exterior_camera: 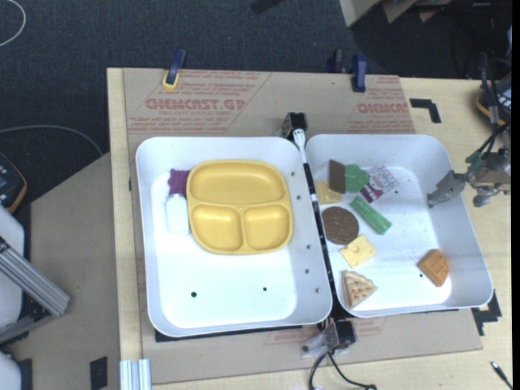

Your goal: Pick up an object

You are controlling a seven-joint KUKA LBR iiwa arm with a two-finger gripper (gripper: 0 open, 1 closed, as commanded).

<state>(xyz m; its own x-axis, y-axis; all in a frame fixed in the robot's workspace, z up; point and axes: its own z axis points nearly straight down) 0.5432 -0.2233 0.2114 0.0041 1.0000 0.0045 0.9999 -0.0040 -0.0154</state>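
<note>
The right bin (455,242) holds several toy food pieces. A brown round cookie (340,224) lies at its left, with a yellow cheese wedge (358,252) and a pizza slice (357,288) below it. A green bar (370,216) and a green block (355,177) lie near the top, beside a brown piece (336,171) and a clear wrapper (379,179). An orange bread piece (434,266) sits at the lower right. My gripper (447,190) hangs over the bin's right edge, apart from all the pieces, with nothing seen in it.
The left bin (227,299) carries a yellow divided plate (240,205), with a purple item (178,180) and a white item (175,214) at its left. A black divider (313,210) runs between the bins. Cardboard lies under both.
</note>
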